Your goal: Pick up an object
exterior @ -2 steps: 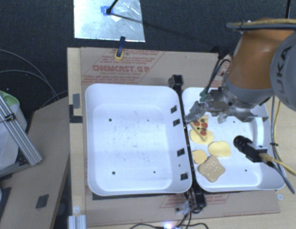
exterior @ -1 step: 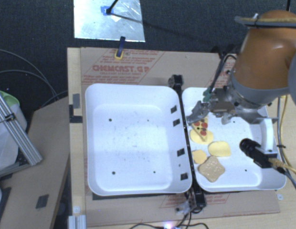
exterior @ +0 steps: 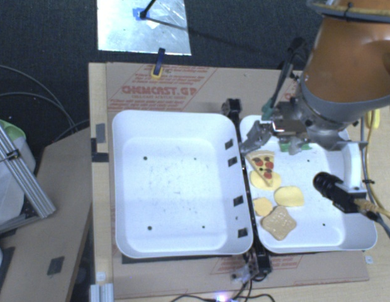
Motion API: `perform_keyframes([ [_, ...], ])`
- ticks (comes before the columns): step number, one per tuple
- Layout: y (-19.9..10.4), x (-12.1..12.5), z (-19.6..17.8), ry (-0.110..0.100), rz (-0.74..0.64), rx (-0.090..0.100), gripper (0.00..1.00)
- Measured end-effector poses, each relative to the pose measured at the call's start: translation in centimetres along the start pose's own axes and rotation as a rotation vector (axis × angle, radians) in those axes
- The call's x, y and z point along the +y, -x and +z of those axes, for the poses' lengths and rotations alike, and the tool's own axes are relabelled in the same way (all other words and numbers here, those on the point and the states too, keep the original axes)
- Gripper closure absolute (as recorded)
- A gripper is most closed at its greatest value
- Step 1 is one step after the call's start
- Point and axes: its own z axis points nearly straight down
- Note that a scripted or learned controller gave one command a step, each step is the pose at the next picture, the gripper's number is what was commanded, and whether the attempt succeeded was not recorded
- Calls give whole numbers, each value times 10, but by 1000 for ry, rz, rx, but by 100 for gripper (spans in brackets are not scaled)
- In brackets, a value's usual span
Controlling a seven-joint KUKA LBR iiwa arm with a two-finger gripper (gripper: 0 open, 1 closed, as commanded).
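The right bin (exterior: 355, 231) holds several toy food pieces. A pizza slice (exterior: 263, 168) with red dots lies near its left wall. Below it sit a pale yellow round chip (exterior: 289, 196), a smaller yellow round piece (exterior: 263, 206) and a tan cracker (exterior: 278, 223). My gripper (exterior: 272, 141) hangs over the back left part of the right bin, just above and behind the pizza slice. The bulky orange and grey wrist (exterior: 349, 55) hides the back of this bin.
The left bin (exterior: 129, 131) sits beside the right one, with a black clip-lined divider (exterior: 240, 181) between them. A silver sheet (exterior: 143, 17) lies beyond the bench. A metal frame (exterior: 19, 175) stands at the far left.
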Motion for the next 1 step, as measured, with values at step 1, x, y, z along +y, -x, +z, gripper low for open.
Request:
perform_keyframes([
  [1,-22,-2,101,-15,6,-3,100],
])
